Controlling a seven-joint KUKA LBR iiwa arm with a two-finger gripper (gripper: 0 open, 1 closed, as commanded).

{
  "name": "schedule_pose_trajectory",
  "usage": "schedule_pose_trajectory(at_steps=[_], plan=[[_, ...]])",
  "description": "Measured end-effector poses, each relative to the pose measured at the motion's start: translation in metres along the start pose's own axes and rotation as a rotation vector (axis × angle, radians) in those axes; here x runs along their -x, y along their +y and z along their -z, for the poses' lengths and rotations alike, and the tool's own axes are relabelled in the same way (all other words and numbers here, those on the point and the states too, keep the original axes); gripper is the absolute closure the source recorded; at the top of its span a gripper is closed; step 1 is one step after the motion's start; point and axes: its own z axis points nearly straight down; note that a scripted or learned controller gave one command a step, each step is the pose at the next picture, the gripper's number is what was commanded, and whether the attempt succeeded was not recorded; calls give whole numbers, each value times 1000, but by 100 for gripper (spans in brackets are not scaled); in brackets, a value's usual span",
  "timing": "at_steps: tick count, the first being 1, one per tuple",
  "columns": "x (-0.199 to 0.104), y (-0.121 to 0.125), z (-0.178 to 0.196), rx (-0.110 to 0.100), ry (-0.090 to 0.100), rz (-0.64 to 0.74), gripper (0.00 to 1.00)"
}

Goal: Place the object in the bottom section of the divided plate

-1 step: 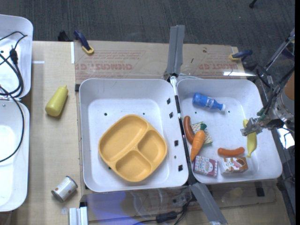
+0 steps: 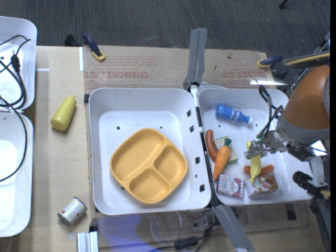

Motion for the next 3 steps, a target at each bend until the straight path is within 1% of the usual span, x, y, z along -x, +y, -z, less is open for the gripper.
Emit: schedule_pose_trajectory(at_steps=[1,2,3], plan=[[-74,55,54,2,-1,117,100],[-74,55,54,1,-1,117,0],[-73,55,62,0,-3,119,100]])
